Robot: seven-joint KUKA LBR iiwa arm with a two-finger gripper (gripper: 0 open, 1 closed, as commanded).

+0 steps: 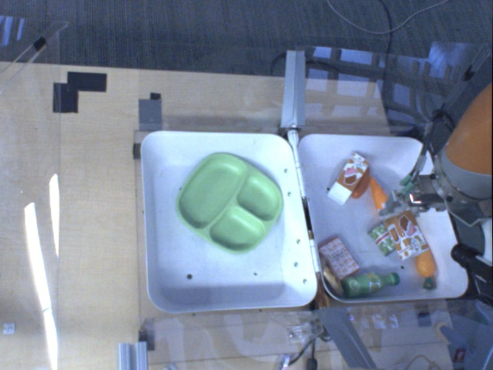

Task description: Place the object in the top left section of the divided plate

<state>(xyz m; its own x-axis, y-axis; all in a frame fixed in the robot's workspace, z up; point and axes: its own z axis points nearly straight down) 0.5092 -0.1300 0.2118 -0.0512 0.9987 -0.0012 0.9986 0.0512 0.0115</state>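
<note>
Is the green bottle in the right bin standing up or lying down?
Lying down. The green bottle rests on its side along the near edge of the right bin, its cap end pointing right toward the carrot.

Two shallow white bins point(162, 284) sit side by side. One green divided plastic plate point(229, 200), three printed cardboard cartons point(353, 177), two orange toy carrots point(424, 264) and one green plastic bottle point(368, 284) are there.

Pale wooden bench point(77, 206), dark blue-grey carpet floor point(192, 14), black cable point(385, 21) looping across it, glare streaks
</note>
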